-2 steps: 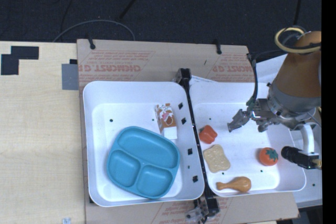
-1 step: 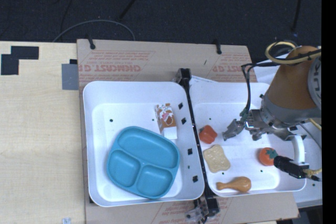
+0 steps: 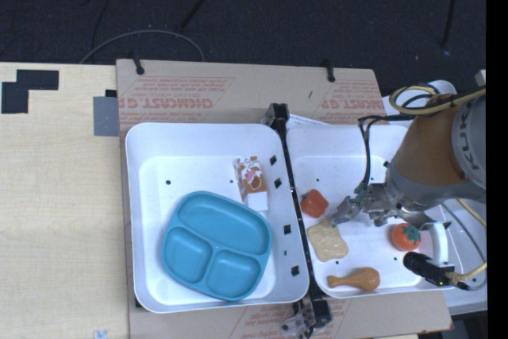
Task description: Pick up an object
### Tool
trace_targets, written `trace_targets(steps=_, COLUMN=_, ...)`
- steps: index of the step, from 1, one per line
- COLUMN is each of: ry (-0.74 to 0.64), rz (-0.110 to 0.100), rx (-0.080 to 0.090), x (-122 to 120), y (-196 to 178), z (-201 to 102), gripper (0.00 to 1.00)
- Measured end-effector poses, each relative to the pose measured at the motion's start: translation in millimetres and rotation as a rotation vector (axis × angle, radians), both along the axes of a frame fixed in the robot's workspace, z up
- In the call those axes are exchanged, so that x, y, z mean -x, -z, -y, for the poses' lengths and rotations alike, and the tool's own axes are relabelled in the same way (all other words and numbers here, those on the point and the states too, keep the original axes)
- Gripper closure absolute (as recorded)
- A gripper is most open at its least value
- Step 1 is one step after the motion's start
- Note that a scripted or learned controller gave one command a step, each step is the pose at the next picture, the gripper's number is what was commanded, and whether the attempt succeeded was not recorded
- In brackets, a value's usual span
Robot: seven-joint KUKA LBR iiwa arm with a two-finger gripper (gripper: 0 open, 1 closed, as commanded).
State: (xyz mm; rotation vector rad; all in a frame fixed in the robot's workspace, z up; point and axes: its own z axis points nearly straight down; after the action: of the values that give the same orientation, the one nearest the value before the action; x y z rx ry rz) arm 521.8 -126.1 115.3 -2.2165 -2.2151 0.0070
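Gripper (image 3: 343, 212) hangs low in the right bin (image 3: 341, 171); can't tell its state. Orange-red block (image 3: 314, 203) sits just at its nine o'clock, beige slice (image 3: 327, 240) at seven, drumstick (image 3: 355, 279) at six.

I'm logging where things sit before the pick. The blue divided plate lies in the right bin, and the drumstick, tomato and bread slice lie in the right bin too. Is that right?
Not quite. The camera view shows the blue divided plate in the left bin, not the right one. The drumstick, tomato and bread slice do lie in the right bin.
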Motion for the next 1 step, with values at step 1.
trace_targets(steps=1, ry=0.0, rz=0.007, rx=0.0, x=-1.0, y=26.3, z=-0.5, gripper=0.0)
